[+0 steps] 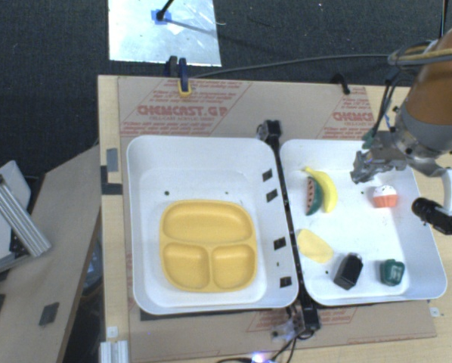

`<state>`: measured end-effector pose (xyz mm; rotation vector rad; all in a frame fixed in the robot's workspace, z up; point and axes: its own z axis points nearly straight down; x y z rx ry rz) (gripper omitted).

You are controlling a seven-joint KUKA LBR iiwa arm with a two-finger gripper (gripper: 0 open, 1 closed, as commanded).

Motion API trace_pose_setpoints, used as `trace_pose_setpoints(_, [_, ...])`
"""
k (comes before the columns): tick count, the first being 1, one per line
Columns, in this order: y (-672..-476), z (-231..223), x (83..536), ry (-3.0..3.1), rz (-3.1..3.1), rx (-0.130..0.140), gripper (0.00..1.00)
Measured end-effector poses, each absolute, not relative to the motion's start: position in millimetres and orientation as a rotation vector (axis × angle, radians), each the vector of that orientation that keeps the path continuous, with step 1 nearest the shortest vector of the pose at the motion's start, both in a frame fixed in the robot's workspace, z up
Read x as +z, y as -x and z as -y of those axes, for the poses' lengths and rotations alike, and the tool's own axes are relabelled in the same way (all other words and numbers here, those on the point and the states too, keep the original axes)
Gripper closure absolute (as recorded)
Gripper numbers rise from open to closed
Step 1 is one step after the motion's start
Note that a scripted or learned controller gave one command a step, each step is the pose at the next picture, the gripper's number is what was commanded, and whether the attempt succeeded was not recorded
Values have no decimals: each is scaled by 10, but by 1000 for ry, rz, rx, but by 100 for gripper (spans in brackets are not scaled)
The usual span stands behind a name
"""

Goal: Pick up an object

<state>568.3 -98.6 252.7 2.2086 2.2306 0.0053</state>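
In the right bin (407,290) lie a yellow banana (325,190) with a watermelon slice (311,197) against it, a pale yellow piece (314,246), a black block (348,271), a green object (391,272) and a small orange-and-white object (385,197). My gripper (368,168) hangs over the bin's upper right part, just up and left of the orange-and-white object and to the right of the banana. Nothing shows between its fingers.
The left bin (147,165) holds a yellow divided tray (208,245). A black divider strip (280,203) runs between the bins. The arm's orange band (438,89) and a black bracket (438,214) crowd the right bin's right edge.
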Motion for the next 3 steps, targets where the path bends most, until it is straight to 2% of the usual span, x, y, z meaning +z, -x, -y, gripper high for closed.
trace_pose_setpoints(2, [-6053,-116,2385,-2209,-2232,6,100])
trace_pose_setpoints(3, [-6122,-636,2245,-2211,-2232,4,100])
